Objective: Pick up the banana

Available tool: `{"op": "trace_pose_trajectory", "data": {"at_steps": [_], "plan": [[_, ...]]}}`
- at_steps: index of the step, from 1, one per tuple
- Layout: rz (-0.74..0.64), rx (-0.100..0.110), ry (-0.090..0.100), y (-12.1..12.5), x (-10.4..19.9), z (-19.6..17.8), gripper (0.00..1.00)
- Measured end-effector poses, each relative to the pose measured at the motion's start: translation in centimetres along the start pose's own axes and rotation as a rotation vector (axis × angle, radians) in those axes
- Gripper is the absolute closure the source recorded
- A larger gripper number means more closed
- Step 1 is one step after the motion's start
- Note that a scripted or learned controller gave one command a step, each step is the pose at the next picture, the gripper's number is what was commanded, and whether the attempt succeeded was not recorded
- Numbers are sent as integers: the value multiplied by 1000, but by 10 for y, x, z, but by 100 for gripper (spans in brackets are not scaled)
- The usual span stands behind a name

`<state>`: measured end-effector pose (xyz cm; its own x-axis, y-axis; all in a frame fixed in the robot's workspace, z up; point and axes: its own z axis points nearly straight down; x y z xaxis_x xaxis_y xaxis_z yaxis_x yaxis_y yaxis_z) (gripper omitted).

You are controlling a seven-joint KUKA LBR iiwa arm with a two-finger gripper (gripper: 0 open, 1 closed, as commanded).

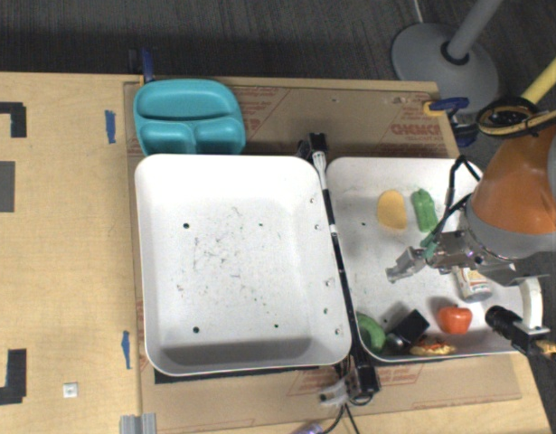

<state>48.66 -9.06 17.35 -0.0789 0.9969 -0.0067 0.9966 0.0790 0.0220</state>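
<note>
Orange-banded arm (517,197) over the right bin (368,174). Its gripper (407,265), openness impossible to tell, is near the yellow banana (392,209), which is probably light, stiff and slippery; grasp across its middle.

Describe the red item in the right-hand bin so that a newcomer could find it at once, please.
Start at the white bin on the view's right, under the arm. Look along its near edge, toward the right corner. There lies a small round tomato-like piece, the only red thing in it, just right of a black object.
</note>
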Motion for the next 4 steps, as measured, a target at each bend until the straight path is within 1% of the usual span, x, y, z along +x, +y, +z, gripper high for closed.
{"op": "trace_pose_trajectory", "data": {"at_steps": [1,2,3,4], "plan": [[-59,22,8,-10,-10,88,0],[-175,18,6,39,-81,-56,0],[31,23,8,15,-26,89,0],[116,21,4,94,-73,66,0]]}}
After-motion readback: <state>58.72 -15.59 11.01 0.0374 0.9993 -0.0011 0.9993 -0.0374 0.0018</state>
